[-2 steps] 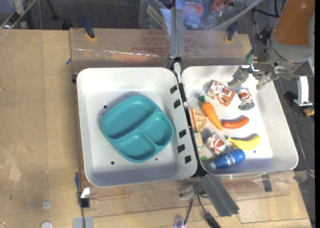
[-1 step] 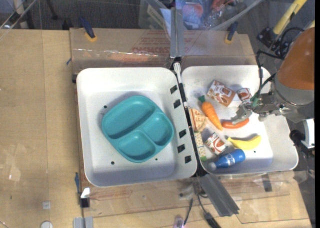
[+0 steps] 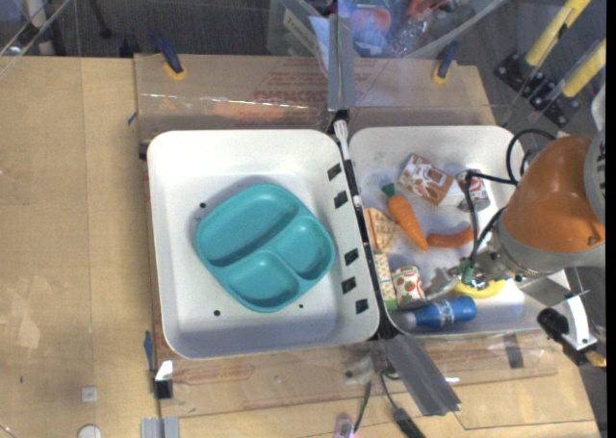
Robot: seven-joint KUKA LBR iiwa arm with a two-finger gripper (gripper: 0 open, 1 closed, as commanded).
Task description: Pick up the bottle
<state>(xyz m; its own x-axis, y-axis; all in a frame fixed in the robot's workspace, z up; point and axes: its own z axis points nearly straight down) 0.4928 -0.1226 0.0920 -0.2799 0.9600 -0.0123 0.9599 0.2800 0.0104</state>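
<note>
Where bins (image 3: 164, 234) sit, wooden bench (image 3: 58, 234)

The divided tray (image 3: 265, 245) lies in the left bin (image 3: 173, 234). In the right bin (image 3: 371, 152), the carrot (image 3: 408, 220) sits near the middle; the small carton (image 3: 424, 179) lies behind it, the bottle (image 3: 439, 313) before it by the near wall, the gripper (image 3: 466, 275) to its right.

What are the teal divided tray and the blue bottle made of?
The teal three-compartment tray looks like moulded plastic: uniform colour, soft sheen, rounded edges. The blue bottle lying on its side is probably plastic too, with a glossy body, though it is too small to be sure.
</note>
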